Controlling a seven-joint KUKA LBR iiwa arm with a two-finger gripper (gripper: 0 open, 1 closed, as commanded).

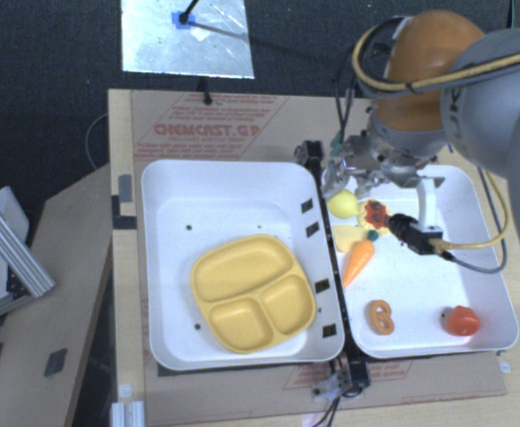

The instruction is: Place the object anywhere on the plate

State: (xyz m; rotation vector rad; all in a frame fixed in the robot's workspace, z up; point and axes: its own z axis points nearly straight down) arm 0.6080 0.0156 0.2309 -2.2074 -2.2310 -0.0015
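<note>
A yellow plate [252, 292] with three compartments lies in the left bin [175, 203]. My gripper [369, 188] hangs low over the back left corner of the right bin [482, 265]. Right beneath it sit a yellow lemon [342, 205] and a small red and orange toy [376, 213]. A pale yellow piece [348, 237] and an orange carrot [358, 259] lie just in front of them, beside the wall between the bins. The wrist hides whatever lies directly under the gripper.
A brown pretzel [380, 316] and a red pepper [460, 320] lie near the right bin's front edge. A black cable plug [411, 231] and yellow hose trail from the wrist over the bin. The raised divider [326, 256] separates the bins.
</note>
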